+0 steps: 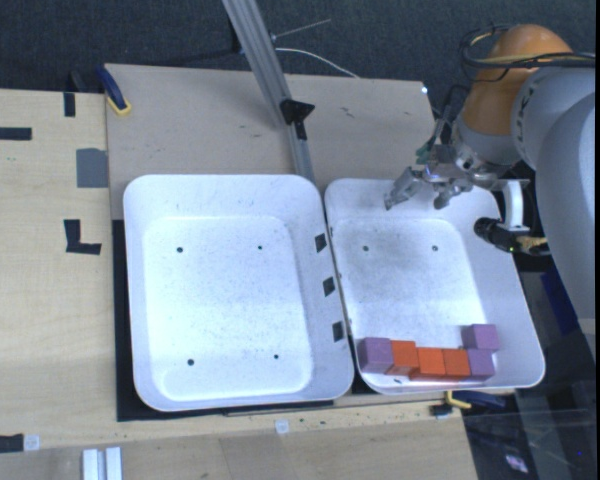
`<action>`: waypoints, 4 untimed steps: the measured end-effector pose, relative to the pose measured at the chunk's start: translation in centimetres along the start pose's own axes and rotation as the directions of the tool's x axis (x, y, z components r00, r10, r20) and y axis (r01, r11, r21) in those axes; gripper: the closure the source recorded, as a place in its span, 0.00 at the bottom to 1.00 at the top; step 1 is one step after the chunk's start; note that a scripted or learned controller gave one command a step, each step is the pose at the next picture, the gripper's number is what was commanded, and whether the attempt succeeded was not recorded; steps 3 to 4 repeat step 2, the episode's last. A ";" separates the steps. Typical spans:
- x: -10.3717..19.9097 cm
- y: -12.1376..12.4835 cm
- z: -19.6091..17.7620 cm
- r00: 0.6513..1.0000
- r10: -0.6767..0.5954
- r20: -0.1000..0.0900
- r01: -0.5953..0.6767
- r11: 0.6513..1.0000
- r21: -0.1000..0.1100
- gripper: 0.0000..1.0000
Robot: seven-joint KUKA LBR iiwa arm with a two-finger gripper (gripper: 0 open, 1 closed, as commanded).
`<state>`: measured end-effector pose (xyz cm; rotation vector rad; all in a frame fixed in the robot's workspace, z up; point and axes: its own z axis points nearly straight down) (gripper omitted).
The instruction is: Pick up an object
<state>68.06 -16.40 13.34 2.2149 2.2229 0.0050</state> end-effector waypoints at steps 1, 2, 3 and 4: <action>-0.1 -1.2 4.4 1.000 0.003 0.001 -0.003 1.000 0.009 0.00; 0.4 -0.5 4.1 1.000 0.002 0.000 -0.002 1.000 0.005 0.00; 0.4 -0.5 4.1 1.000 0.002 0.000 -0.002 1.000 0.005 0.00; 0.4 -0.5 4.1 1.000 0.002 0.000 -0.002 1.000 0.005 0.00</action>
